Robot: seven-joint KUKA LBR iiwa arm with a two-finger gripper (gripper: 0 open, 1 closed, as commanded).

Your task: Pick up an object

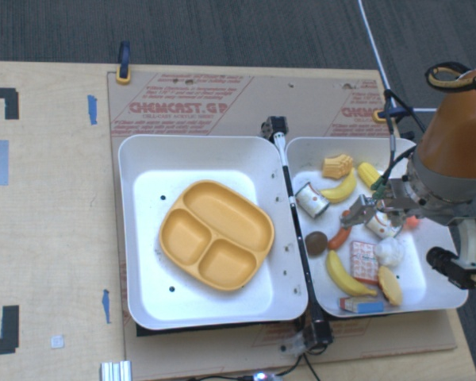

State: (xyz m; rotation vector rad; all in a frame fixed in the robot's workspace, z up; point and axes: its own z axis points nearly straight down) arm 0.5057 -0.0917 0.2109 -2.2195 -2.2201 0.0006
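Two bins side by side on the bench (47, 236), touching along a shared middle edge. In the left bin (135, 213), a three-compartment plate (215, 234), near the centre. In the right bin (436, 292), a crowd of small things: a can (310, 200) by the divider, a curved banana (340, 190) just right of it, a ball (316, 243) below the can. Further toward the front, another banana (345, 274), with a flat packet (362, 259) just to its right. Over the right bin's middle, the gripper (373, 210), reaching in from the right.
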